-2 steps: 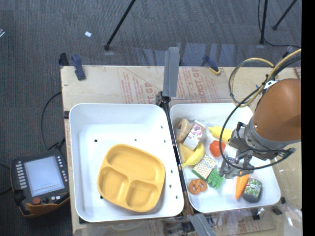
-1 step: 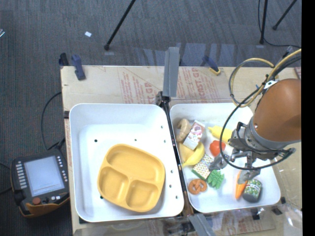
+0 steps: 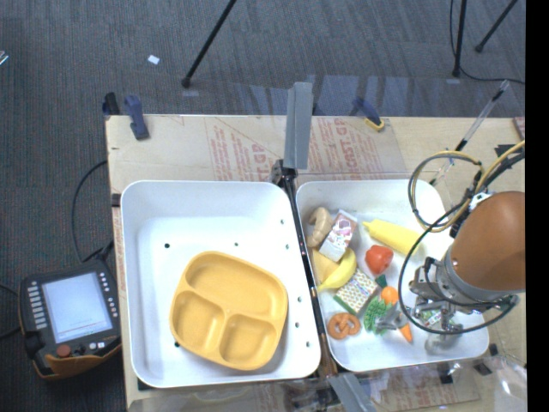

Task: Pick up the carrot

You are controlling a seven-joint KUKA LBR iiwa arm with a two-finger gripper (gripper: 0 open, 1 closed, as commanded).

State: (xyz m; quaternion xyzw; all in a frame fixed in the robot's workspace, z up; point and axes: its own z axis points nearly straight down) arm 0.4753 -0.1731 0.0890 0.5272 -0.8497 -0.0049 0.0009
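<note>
A yellow three-compartment plastic tray [image 3: 229, 310] lies in the left white bin [image 3: 146, 230]. In the right white bin [image 3: 416, 197], the small orange carrot with green leaves [image 3: 390, 305] lies near the front among toy foods, just left of the gripper [image 3: 426, 311]. From here I cannot tell how that pincer stands.

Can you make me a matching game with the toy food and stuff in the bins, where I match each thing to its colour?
Things:
1. divided tray in the left bin
2. tomato in the right bin
3. carrot near the gripper
4. pretzel by the right bin's front edge

Colours:
A. red
B. brown
C. yellow
D. orange with a green top

Right pairs: 1-C, 2-A, 3-D, 4-B
</note>
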